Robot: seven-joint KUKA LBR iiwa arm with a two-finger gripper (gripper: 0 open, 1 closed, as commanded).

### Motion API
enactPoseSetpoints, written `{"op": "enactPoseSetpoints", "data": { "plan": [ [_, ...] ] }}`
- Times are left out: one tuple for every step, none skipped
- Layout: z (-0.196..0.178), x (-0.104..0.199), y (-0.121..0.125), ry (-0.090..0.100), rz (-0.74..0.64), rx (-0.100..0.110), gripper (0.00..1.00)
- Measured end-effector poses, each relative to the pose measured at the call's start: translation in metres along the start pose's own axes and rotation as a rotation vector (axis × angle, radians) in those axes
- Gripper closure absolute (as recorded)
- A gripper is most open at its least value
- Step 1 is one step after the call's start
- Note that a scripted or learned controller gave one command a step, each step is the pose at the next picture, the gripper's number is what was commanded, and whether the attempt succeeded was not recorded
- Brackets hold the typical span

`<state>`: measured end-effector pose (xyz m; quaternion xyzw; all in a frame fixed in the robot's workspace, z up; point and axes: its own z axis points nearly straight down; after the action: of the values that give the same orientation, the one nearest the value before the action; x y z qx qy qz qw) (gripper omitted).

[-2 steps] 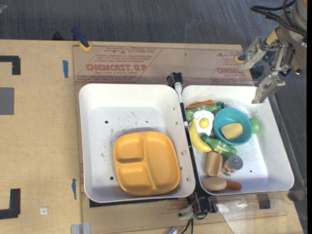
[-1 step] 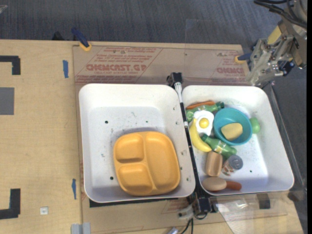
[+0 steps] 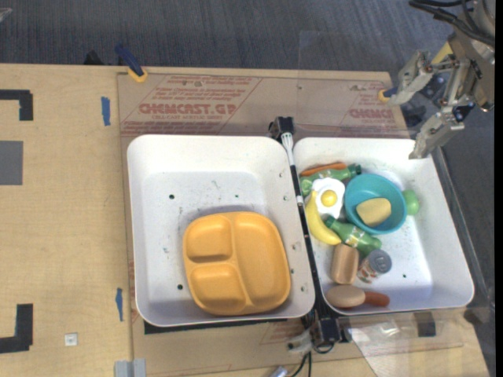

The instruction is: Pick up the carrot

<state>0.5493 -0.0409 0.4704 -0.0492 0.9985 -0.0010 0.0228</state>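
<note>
Orange carrot [image 3: 324,167] lies untouched at far edge of right bin [image 3: 448,285]; gripper [image 3: 431,100] hovers above bin's corner, fingers spread, empty. Pick not yet begun.

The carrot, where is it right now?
The carrot lies in the right bin, along its far edge near the divider, just above the fried egg and left of the teal bowl.

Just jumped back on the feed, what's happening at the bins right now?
The arm is going for the carrot, which lies at the far edge of the right bin beside the fried egg and the teal bowl. The gripper is above that bin's far right corner, apart from the pile, with nothing between its fingers. The left bin has a yellow tray.
</note>
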Motion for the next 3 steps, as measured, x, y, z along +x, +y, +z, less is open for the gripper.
{"op": "enactPoseSetpoints", "data": {
  "plan": [
    [-0.013, 0.046, 0.048, 0.031, -0.222, -0.008, 0.00],
    [-0.025, 0.043, 0.048, 0.019, -0.219, -0.006, 1.00],
    [-0.024, 0.043, 0.047, 0.020, -0.219, -0.007, 0.00]
  ]
}}
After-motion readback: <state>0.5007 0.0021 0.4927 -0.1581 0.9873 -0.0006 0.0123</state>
